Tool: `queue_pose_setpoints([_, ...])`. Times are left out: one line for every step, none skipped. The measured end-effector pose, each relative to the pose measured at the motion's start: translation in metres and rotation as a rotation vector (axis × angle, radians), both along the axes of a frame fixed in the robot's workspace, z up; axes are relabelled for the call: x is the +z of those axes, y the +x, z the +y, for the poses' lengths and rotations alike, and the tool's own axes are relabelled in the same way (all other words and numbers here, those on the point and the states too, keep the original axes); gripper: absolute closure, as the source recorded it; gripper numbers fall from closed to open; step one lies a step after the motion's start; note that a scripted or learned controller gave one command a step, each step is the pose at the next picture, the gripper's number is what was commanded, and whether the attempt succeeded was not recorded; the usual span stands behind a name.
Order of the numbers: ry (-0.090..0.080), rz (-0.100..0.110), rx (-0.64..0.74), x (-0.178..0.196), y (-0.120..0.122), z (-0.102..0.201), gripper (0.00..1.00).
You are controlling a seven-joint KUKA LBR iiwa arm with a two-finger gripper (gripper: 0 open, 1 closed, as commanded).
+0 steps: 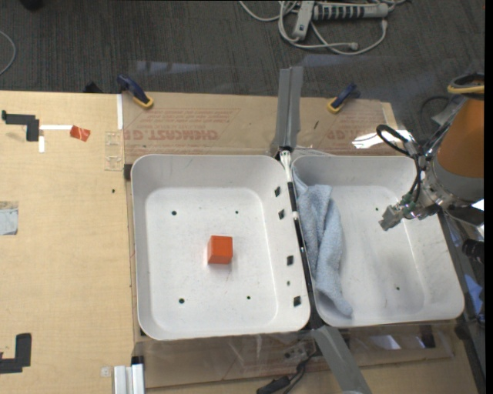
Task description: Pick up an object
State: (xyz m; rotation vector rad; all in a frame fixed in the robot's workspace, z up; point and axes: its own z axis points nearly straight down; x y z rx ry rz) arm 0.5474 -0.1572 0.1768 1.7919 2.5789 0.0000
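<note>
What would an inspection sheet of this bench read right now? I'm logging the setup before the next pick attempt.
Surface: wooden bench bearing two white bins side by side, left bin and right bin.
Job's things: orange block near the middle of the left bin; pale blue cloth crumpled along the right bin's left wall.
Clutter: small orange-red piece on the bench at far left; two clamps on the cardboard sheet behind the bins.
Grippers: gripper over the right bin's right side, apart from the cloth; finger state unclear.
Cables: wires looped at the wrist; cords and power strip on the floor.
Surroundings: dark carpet.
</note>
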Motion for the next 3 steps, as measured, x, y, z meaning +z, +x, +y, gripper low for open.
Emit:
queue_pose_setpoints([-0.002, -0.002, 0.274, 0.026, 0.055, -0.026, 1.0])
queue_pose_setpoints([0.0, 0.001, 0.221, -0.014, 0.037, -0.036, 1.0])
queue_pose_setpoints([-0.003, -0.004, 0.461, 0.026, 0.103, -0.049, 1.0])
